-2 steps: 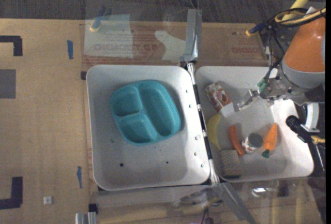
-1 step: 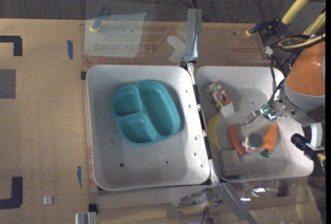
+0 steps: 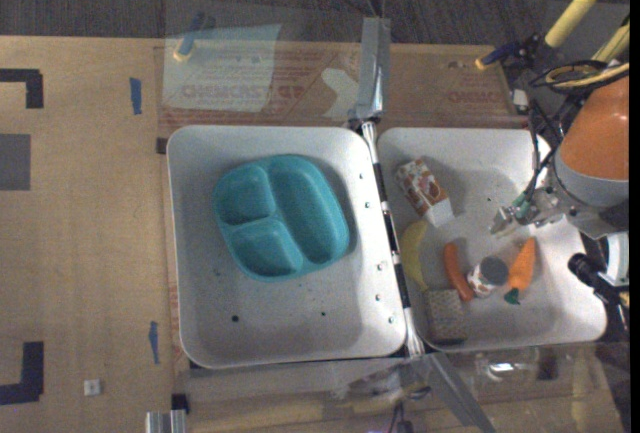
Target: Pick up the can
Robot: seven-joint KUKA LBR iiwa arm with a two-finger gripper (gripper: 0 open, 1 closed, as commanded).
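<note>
Grey metal of the claw point(image 3: 522, 213) is seen over the right part of the right white plastic bin point(image 3: 470, 146), under the orange band of the arm point(image 3: 598, 136). Whether the claw is released or clenched cannot be told. The small can with a grey top point(image 3: 491, 274) is found in the lower middle of this bin, between an orange sausage-shaped toy point(image 3: 457, 270) and an orange toy carrot point(image 3: 521, 266), touching both. A teal divided plastic plate point(image 3: 282, 215) is placed in the left white bin point(image 3: 200, 171) on the wooden table point(image 3: 80, 251).
</note>
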